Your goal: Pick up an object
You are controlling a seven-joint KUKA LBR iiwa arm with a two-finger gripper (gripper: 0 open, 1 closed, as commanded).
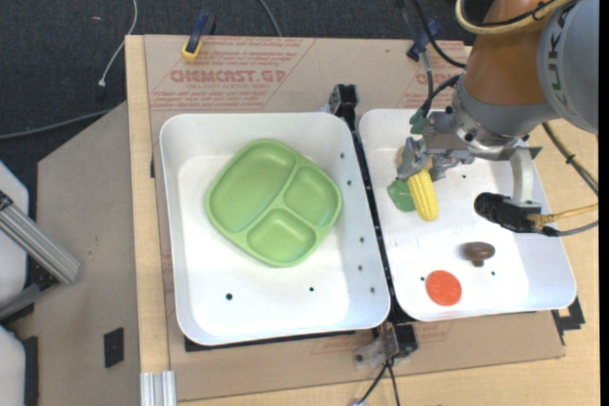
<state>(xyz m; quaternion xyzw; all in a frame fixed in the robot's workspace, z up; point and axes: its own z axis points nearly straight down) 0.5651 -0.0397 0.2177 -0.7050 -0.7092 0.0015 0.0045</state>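
A toy corn cob (423,196), yellow with a green husk (402,196) on its left side, lies in the right bin (552,271) near its left wall. My gripper (420,165) hangs directly over the cob's upper end, touching or nearly touching it. The wrist and the orange band of the arm (509,24) hide how it meets the cob. An orange-red disc (443,287) lies near the bin's front edge, and a small brown piece (479,252) sits to its upper right.
A green divided plate (274,202) lies in the middle of the left bin (190,299). A black part with a yellow cable (504,210) sticks out over the right bin, right of the cob. Clips hold the bins at back and front.
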